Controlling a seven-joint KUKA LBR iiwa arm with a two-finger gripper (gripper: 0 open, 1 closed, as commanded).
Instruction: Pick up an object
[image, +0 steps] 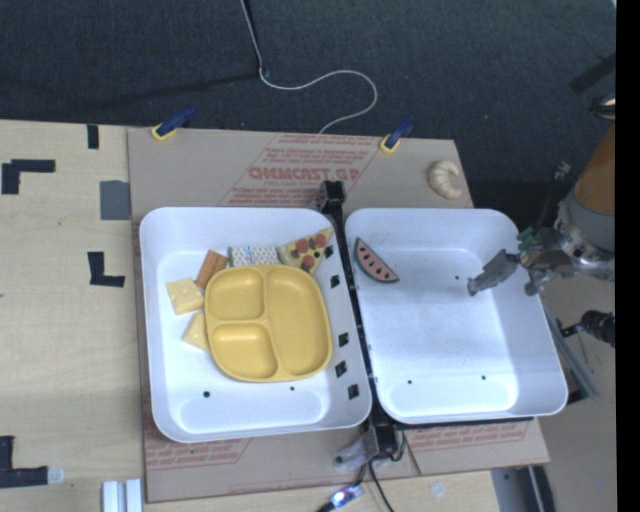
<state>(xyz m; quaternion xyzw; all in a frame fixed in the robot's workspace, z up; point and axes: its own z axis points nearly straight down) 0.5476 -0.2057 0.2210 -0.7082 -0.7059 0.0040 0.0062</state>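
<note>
**White bins, nothing lifted yet**

White plastic makes up both shallow bins on the desk. The right bin (455, 400) has one loose thing in it: a watermelon slice (375, 261), red with dark seeds and a green rind edge, lying flat at the far left corner, just beside the divider between the bins. It looks thin and small, like a toy piece, so a grasp would likely need the jaws low against the bin floor.

The gripper (497, 272) sits over the right side of that same bin, well apart from the slice, and nothing is between its fingers. Whether the jaws stand wide or narrow I cannot tell from this slanted view.

The left bin (160, 300) carries a yellow divided plate (268, 322) with several small flat pieces, a cracker-like square (184, 295) among them, tucked along its far and left edges.

By my reading the pick is not yet done: approach, closing and lifting all remain.
</note>
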